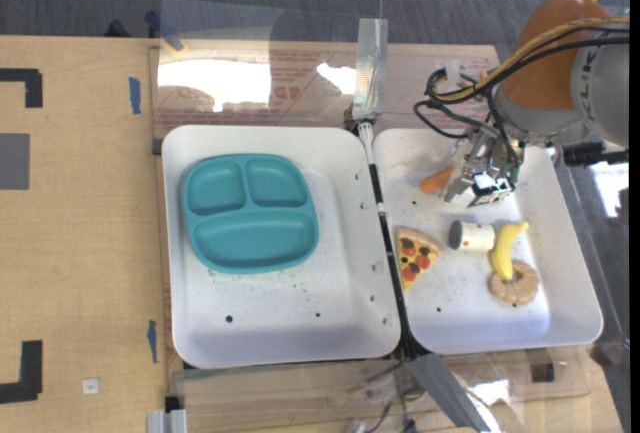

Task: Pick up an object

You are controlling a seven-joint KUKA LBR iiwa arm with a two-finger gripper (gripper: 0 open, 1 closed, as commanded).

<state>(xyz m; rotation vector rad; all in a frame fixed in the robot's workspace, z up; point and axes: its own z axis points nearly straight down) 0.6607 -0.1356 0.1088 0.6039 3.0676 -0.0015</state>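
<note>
The hand (478, 173) hangs low in the right bin (570, 321), just beside a small orange carrot-like piece (436, 183); how far open it is cannot be told (cables clutter it). The carrot piece looks light, stiff and slick, best pinched across its middle.

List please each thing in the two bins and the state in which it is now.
teal divided plate: flat in left bin, compartments bare
pizza slice: flat, at right bin's left wall
banana: lying, touching the doughnut
doughnut: flat
white cylinder: on its side
carrot: lying beside end effector
</note>
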